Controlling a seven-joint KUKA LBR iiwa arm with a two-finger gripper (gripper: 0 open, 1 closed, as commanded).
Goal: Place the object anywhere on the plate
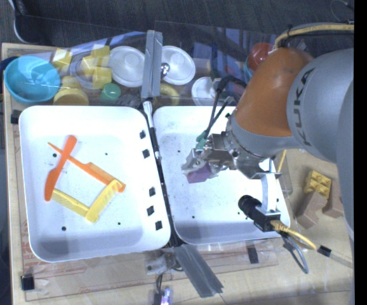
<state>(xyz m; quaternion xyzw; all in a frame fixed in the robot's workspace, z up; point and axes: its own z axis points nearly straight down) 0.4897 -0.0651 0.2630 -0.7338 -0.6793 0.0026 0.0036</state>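
Purple object (199, 173) sitting under gripper (195, 164) in right bin (215, 224); finger state unclear; grip needing squaring before lifting.

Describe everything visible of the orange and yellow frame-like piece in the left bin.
The frame-like piece looks like flat plastic: orange bars on its upper and left sides, one crossing another near the top corner, and yellow ribbed bars along the bottom and right. Together they outline a tilted open square through which the bin floor shows. It lies flat on the left bin, roughly centred, apart from the walls, with nothing else touching it.
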